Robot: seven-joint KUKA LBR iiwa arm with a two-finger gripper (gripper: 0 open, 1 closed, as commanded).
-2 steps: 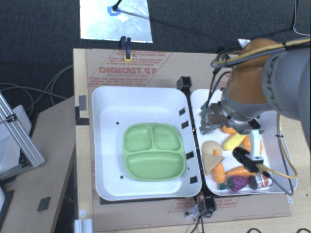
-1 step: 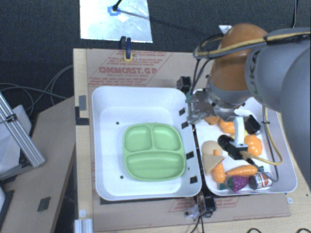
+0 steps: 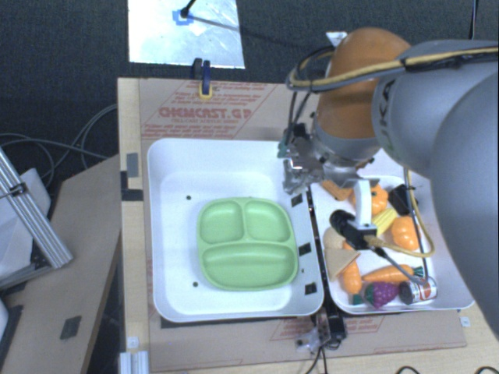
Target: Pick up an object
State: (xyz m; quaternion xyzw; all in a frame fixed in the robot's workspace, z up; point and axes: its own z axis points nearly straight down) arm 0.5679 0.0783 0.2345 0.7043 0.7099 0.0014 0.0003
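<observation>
Pincer (image 3: pixel 295 176) hangs over the wall shared by the left bin (image 3: pixel 168 232) and the right bin (image 3: pixel 454 301), toward the far end of that wall. Cannot tell how far open it is or whether it has hold of anything; it is blurred and partly under the arm. Things to pick: nearly all are in the right bin, packed touching each other. The plate (image 3: pixel 248 242) lies flat and alone in the middle of the left bin.

Risks, my read:
- Coming straight down from here, it likely hits the shared wall or rim instead of a thing and closes on nothing.
- In the pile, items are so crowded it may wedge between two, drag a neighbour along, or shove one over the rim.
- Rounded, smooth plastic food probably squirts out when squeezed.
- The plate is wide and flat with its lip low on the bin floor, so it offers a poor grip.
- The arm covers part of the right bin, so whatever sits beneath is unknown.

Counts:
- Bins: 2.
- Plate: 1, green, three compartments.
- Grapes (image 3: pixel 380 293): 1 bunch, purple.
- Can (image 3: pixel 417 289): 1, lying on its side.
- Corn (image 3: pixel 386 220): 1, yellow.
- Carrots (image 3: pixel 387 274): 2 that I can make out, near the front of the right bin.
- Orange lumps (image 3: pixel 403 232): at least 3, shapes unclear.
- Tan wedge (image 3: pixel 334 249): 1.
- Worktop (image 3: pixel 226 111): 1, brown board with red print.
</observation>
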